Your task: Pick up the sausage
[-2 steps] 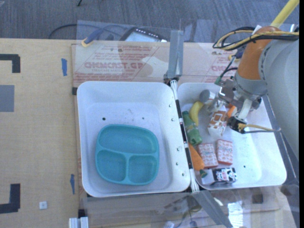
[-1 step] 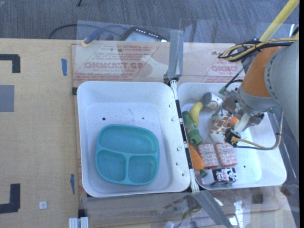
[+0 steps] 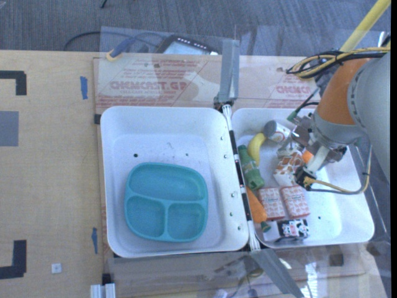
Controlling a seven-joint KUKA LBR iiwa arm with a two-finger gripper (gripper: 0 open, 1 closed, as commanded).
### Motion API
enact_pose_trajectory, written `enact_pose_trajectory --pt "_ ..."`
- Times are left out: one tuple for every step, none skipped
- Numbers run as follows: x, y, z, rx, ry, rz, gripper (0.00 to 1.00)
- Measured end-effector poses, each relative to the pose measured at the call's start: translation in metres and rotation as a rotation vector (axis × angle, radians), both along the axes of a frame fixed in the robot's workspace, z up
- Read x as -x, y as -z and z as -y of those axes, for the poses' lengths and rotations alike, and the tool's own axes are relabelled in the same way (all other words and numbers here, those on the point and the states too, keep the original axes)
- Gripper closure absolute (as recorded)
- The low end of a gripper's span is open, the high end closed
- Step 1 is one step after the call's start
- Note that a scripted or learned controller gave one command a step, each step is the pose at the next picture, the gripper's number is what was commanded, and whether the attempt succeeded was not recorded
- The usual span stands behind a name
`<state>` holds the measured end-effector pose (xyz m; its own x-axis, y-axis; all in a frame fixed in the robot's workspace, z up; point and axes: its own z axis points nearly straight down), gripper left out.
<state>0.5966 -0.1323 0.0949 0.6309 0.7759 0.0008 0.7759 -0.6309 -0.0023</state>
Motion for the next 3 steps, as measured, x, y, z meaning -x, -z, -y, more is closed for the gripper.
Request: enact_pose_trajectory --pt "0.001 -0.008 0.0 -0.002 0.001 -0.003 1.0" --pt "-0.035 0.007 0.065 -0.006 -0.022 0.0 1.0" --pt "-0.056 -0.128 0.009 0.002 -0.005 -0.002 1.0"
